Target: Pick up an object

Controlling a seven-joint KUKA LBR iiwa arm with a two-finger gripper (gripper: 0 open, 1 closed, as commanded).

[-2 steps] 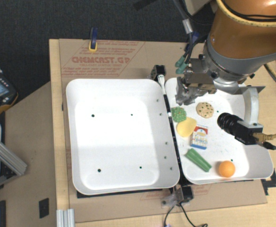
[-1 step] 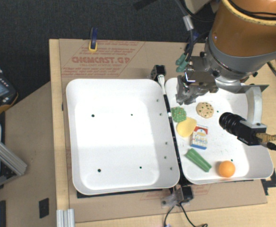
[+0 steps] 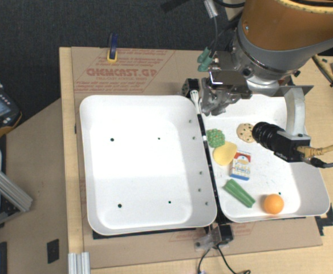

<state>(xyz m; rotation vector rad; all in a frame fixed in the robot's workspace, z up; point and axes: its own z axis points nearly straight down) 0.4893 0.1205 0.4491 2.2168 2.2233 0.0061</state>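
round orange ball (image 3: 273, 204) sits in right bin (image 3: 310, 182).

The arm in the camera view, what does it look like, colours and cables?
The arm is bulky and rounded: a wide orange band above a grey wrist ring. Below hangs the metallic tool, with black cables running up and a green connector beside it.

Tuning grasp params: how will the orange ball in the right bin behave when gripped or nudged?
The orange ball looks round and smooth, so it will likely roll if nudged. It sits near the right bin's front rim, which may stop it. Probably light.
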